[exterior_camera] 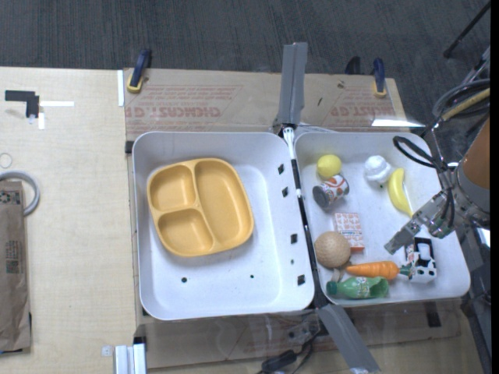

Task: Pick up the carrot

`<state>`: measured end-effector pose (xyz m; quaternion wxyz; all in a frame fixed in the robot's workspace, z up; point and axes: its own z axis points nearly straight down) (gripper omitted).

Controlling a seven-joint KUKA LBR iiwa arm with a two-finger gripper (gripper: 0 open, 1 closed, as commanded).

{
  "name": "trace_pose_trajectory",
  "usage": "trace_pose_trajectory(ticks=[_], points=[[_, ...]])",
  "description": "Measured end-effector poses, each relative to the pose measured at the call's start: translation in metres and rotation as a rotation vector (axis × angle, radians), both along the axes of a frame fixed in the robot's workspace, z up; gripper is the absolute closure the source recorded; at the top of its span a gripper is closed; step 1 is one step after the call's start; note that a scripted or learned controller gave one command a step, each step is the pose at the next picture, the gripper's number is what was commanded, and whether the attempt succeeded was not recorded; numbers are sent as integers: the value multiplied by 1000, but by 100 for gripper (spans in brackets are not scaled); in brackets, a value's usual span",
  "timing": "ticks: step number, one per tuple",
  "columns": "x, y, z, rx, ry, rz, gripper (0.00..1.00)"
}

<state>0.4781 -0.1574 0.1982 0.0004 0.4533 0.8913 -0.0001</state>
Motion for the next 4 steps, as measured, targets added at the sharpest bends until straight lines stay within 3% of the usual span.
trace_pose_trajectory(ticks=[1, 2, 3, 4], points=[[-1, -8, -89, 0, 1, 10, 0], [0, -8, -79, 1, -1, 6, 100], [51, 21, -8, 0, 1, -280, 100], [77, 14, 110, -2, 0, -233, 100]])
